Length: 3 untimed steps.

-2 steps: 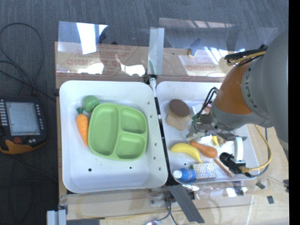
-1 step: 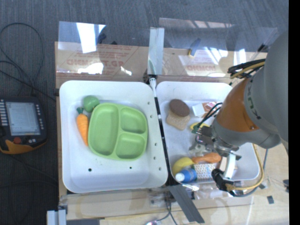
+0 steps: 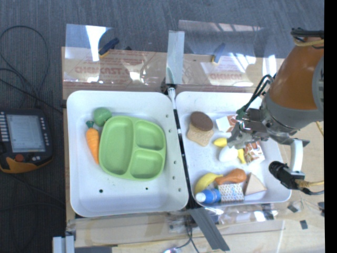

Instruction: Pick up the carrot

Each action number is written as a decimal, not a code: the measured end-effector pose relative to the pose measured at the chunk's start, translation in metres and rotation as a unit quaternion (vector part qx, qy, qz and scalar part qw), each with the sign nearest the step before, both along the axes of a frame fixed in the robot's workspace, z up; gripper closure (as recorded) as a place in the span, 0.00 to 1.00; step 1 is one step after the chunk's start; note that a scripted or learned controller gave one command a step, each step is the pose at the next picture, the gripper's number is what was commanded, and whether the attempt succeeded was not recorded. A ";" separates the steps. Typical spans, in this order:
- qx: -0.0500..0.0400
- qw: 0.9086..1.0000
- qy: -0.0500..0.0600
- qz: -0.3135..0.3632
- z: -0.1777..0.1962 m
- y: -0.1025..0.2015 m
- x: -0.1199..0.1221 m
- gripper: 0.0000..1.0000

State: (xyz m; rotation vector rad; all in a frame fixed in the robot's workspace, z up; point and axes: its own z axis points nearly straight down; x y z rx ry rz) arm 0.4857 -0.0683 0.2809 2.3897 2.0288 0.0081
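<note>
The grey arm with its broad orange band (image 3: pixel 299 73) reaches in over the right-hand shallow white bin (image 3: pixel 274 191), and its two-finger gripper (image 3: pixel 243 136) hangs low above the middle of that bin. Dark wrist hardware and cables crowd the tip, so whether the gripper is apart or together cannot be told, and nothing can be seen gripped in it.

The orange toy carrot with a green top (image 3: pixel 92 142) lies well apart from the gripper, far to the gripper's left in the other shallow white bin (image 3: pixel 126 199). It lies lengthwise along the far-left edge of a light green plastic plate with three compartments (image 3: pixel 131 147), touching or just beside its rim. A round green toy vegetable (image 3: pixel 102 114) sits just above the carrot's leafy end.

Just under and beside the gripper lie a small yellow piece (image 3: pixel 220 141), a white egg-like shape (image 3: pixel 228 154) and a red-and-white printed packet (image 3: pixel 255 152). To its left sits a brown-topped tan round of toy bread (image 3: pixel 200 127). Below it, toward the near wall of the bin, are a yellow banana-like piece (image 3: pixel 206 181), an orange sausage-shaped toy (image 3: pixel 231 176), a blue-capped white bottle lying down (image 3: pixel 209 196) and a tan wedge (image 3: pixel 254 185).

A grey handheld control pendant with a screen (image 3: pixel 23 140) lies on the floor far left of everything.
</note>
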 end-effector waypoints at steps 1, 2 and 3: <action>0.000 0.981 0.004 -0.193 0.054 0.070 -0.002 1.00; -0.001 1.000 0.004 -0.029 0.133 -0.016 -0.002 1.00; -0.001 0.966 0.007 0.259 0.034 -0.030 0.012 1.00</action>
